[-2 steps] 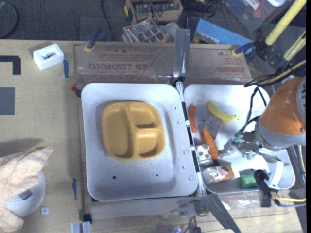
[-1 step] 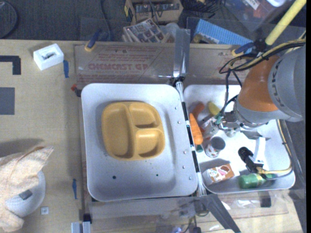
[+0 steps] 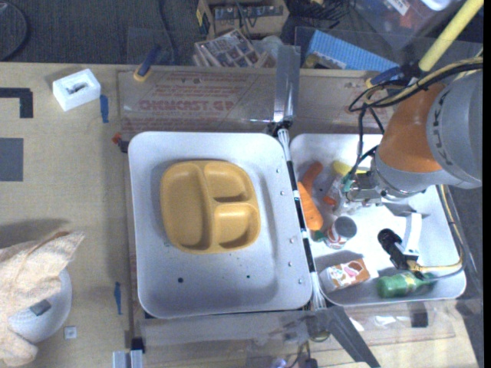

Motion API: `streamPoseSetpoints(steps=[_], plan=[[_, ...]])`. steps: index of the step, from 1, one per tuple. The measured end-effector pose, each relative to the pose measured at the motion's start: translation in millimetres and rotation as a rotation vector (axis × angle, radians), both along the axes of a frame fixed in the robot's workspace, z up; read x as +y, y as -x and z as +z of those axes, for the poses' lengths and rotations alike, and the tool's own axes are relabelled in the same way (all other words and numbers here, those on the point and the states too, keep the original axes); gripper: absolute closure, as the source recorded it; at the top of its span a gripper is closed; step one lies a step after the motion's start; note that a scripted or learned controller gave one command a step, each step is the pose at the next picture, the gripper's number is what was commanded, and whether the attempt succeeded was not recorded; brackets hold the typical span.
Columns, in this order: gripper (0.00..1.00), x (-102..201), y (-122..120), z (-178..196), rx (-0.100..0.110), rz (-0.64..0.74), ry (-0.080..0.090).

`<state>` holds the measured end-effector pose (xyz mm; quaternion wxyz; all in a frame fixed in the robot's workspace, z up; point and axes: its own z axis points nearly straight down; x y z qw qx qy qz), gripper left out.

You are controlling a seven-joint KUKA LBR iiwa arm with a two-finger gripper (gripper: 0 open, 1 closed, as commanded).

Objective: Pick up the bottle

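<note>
I am hovering the gripper [image 3: 354, 192] over the right bin [image 3: 449, 228], fingers' state unclear, bottle [image 3: 402, 284] lying apart.

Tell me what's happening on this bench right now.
A grey KUKA arm with an orange band reaches from the right over the right white bin, which holds a green plastic bottle near its front edge, an orange carrot-shaped toy and a small printed packet. The bottle lies untouched. A yellow divided tray sits in the left white bin.
</note>
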<state>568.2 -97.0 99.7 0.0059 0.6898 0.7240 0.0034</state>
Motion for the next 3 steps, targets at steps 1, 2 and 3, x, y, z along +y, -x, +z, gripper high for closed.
streamPoseSetpoints(steps=[1, 2, 3], plan=[[1.00, -18.3, 28.1, 117.2, 0.012, -0.417, -0.005], [1.00, -18.9, 87.8, 335.8, 0.011, -0.164, -0.003], [1.00, -65.3, 88.6, 261.8, 0.013, -0.076, -0.003]])
